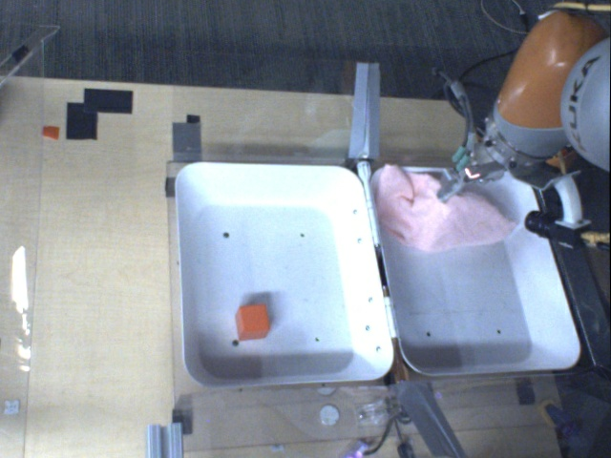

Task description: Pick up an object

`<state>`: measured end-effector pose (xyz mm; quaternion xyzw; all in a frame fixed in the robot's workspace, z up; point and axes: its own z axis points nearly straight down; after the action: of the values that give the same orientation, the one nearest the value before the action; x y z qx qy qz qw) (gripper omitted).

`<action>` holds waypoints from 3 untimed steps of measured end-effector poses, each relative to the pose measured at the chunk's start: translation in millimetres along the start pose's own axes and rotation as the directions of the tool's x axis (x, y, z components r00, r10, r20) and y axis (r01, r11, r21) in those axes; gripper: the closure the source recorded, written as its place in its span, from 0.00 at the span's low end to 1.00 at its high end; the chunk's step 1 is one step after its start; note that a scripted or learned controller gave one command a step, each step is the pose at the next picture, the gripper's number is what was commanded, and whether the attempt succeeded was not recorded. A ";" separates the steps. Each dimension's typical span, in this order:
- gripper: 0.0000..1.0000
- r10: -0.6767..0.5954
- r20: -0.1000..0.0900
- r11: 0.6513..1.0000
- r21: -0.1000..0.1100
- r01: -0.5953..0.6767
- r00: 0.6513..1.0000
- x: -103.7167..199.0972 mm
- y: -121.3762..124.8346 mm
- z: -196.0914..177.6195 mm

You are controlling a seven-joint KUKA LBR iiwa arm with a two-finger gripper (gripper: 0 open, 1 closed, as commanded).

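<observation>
**Q:** What's hard to read from up there?

**A:** My claw (pixel 456 181) is small and blurred against the pink cloth (pixel 434 219). I cannot tell how far it is open, or whether it has hold of anything. I cannot tell whether it touches the cloth either. My arm (pixel 549 74) is cut off at the view's right edge.

**Q:** Where are the things, measured from the claw?

**A:** The cloth lies crumpled in the far part of the right-hand bin (pixel 477 313). The claw sits over the cloth's far right portion, close to the bin's far wall. The orange block (pixel 253 322) is well apart from the claw, in the left-hand bin (pixel 286 208). It lies near that bin's near wall, left of middle.

**Q:** Edges? Room to move?

**A:** The cloth runs up to the wall between the two bins and to the far wall. The near half of the right-hand bin is bare floor. The block stands clear of its walls, with bare floor all round it. On the counter (pixel 95 284), far left, black shapes (pixel 95 111) lie well away from both bins.
</observation>
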<state>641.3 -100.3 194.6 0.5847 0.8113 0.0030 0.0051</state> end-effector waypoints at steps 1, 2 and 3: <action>1.00 -0.155 0.000 0.988 0.001 0.155 0.988 25.7 39.4 -1.3; 1.00 0.148 -0.001 0.989 0.005 -0.148 0.989 27.9 39.4 8.5; 0.00 0.147 -0.001 0.989 0.004 -0.147 0.989 27.9 39.5 8.3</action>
<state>670.1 -61.3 186.6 0.6430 0.7658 0.0020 0.0031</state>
